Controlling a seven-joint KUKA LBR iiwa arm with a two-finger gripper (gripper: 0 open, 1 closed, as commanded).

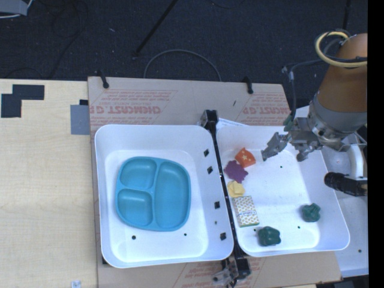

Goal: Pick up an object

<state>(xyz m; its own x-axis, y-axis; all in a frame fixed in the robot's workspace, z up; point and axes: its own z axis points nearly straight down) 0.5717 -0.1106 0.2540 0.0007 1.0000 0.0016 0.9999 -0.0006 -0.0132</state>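
Pincer (pixel 277 144), fingers apparently released and grasping nothing, poised above the right bin (pixel 336 221); the orange object (pixel 245 156) lies just beside it toward the divider, the purple one (pixel 236 171) just beyond. A sound grasp likely requires centring over one piece, clear of its neighbour

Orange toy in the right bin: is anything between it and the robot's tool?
Nothing visible. The tool hangs just right of the orange toy, with bare white bin floor between them; the purple piece lies on the toy's far side.
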